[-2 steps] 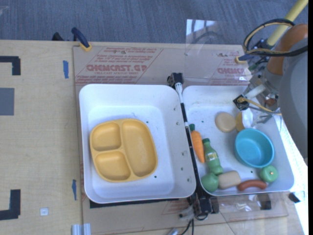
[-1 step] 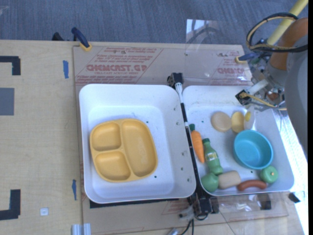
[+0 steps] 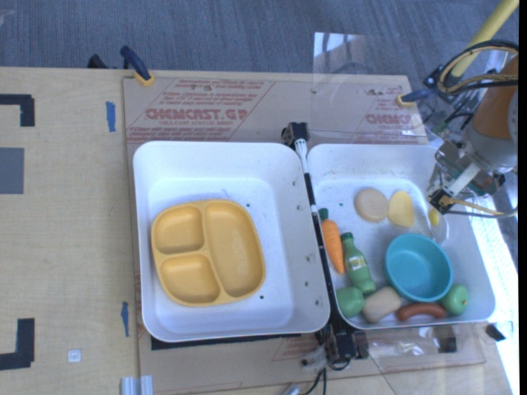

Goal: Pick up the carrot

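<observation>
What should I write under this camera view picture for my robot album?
Robot gripper hovers by the right bin's edge; the carrot lies untouched beside a green bottle.

Two white bins: left bin (image 3: pixel 216 159), right bin (image 3: pixel 336 176). In the left, a mustard-yellow divided tray (image 3: pixel 207 250). In the right, an orange carrot (image 3: pixel 333 244) with a green top; a green bottle (image 3: pixel 357 265) with a yellow label; a turquoise bowl (image 3: pixel 419 267); a pale cream disc (image 3: pixel 371 205); a yellow piece (image 3: pixel 402 209); two green fruits (image 3: pixel 351 301), (image 3: pixel 455 299); a beige lump (image 3: pixel 382 304); a reddish-brown sausage (image 3: pixel 421 311). Underneath, a tan board (image 3: pixel 216 104) printed with red lettering. Blue tape marks (image 3: pixel 110 116) on the light wooden bench (image 3: pixel 58 245).
</observation>
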